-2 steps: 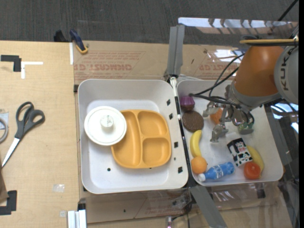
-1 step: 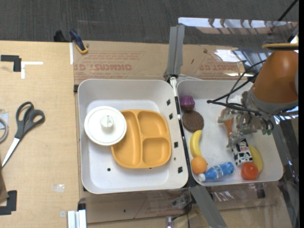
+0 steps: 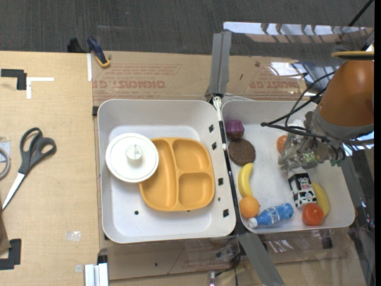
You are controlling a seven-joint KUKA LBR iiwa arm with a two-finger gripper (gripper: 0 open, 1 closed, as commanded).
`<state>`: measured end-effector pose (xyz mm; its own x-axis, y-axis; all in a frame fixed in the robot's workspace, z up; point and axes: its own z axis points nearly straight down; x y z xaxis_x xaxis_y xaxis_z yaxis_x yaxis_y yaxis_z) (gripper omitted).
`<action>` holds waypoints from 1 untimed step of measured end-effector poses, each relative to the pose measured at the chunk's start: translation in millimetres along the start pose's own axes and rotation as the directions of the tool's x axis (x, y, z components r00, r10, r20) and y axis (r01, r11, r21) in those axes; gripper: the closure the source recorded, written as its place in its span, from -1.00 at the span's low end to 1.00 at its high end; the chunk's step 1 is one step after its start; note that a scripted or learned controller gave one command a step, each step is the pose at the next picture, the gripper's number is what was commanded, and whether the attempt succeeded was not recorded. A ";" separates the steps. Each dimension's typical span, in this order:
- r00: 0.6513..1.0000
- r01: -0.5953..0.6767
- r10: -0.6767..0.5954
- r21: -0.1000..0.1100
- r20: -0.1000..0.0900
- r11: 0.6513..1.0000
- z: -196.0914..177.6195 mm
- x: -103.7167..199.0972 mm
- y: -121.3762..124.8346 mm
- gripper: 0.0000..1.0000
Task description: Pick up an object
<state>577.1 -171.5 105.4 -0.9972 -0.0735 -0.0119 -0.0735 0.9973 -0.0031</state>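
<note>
Bench (image 3: 47,207): a wooden surface carried two shallow white bins side by side, with scissors (image 3: 27,154) lying well apart at the left.
Left bin (image 3: 113,219): it held an orange divided tray (image 3: 181,177) and a round white lid (image 3: 132,157) overlapping the tray's left edge.
Right bin (image 3: 268,115): it held the loose objects and the arm's working end.
Arm (image 3: 351,94): it reached in from the right, its orange band above the bin's right part.
Gripper (image 3: 300,157): it hung low in the right bin; whether the jaws were spread or pressed together could not be told, and nothing could be seen between them.
Nearest candidate: a black-and-white carton (image 3: 302,189) lay just below the gripper, its long axis running roughly top to bottom.
Other objects: a yellow banana (image 3: 245,179) and a brown disc (image 3: 241,152) lay to the gripper's left; a blue bottle (image 3: 274,215) lay near the front wall.
</note>
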 end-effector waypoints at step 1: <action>1.000 0.000 0.000 0.000 0.000 1.000 0.0 0.0 0.0 -1.00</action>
<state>577.1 -171.4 105.3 -0.9972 -0.0735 -0.0118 -0.0735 0.9973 -0.0031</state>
